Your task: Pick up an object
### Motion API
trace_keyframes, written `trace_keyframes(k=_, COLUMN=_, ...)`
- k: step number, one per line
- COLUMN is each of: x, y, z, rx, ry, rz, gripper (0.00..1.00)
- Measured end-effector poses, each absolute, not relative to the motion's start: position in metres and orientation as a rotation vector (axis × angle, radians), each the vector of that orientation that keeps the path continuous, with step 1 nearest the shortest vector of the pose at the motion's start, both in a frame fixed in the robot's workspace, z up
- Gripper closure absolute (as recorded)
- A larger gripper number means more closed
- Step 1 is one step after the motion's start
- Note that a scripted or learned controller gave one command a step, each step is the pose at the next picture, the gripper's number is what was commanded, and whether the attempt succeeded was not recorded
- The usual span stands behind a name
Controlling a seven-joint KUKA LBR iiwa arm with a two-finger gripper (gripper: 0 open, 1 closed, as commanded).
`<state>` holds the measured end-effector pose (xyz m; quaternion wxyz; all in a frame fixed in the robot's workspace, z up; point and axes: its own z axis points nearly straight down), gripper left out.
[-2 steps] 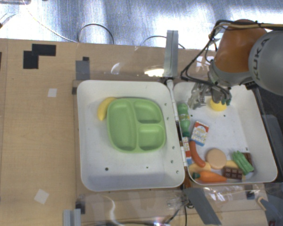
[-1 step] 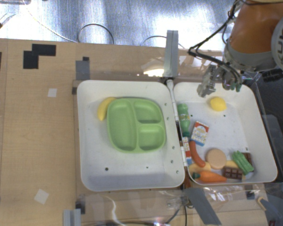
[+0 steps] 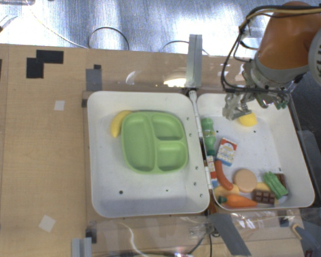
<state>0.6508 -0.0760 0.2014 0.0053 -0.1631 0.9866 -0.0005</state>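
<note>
My gripper (image 3: pixel 234 111) hangs over the far part of the right bin (image 3: pixel 289 143), low above its floor. A yellow lemon-shaped toy (image 3: pixel 248 120) lies just to its right, touching or nearly touching the fingers. Nothing shows between the fingers. Further toys lie in the right bin: a green bottle (image 3: pixel 207 128), a small white and red carton (image 3: pixel 226 151), a red sausage (image 3: pixel 221 174), a tan round cookie (image 3: pixel 245 180), an orange carrot (image 3: pixel 239 201), a green vegetable (image 3: pixel 275 184) and a brown chocolate bar (image 3: pixel 264 197).
The left bin (image 3: pixel 104 191) holds a green divided plate (image 3: pixel 153 142) with a yellow banana (image 3: pixel 117 123) tucked at its far left edge. A grey post (image 3: pixel 195 60) stands behind the divider between the bins. Cables loop behind the bins.
</note>
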Motion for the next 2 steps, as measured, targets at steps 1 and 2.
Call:
trace_keyframes(k=1, x=0.6564, y=-0.2024, z=0.2531, rx=-0.983, ry=2.97, rz=-0.013, gripper=1.0)
trace_keyframes(k=2, x=0.6572, y=-0.1984, z=0.2518, rx=-0.991, ry=2.968, rz=-0.008, gripper=0.0)
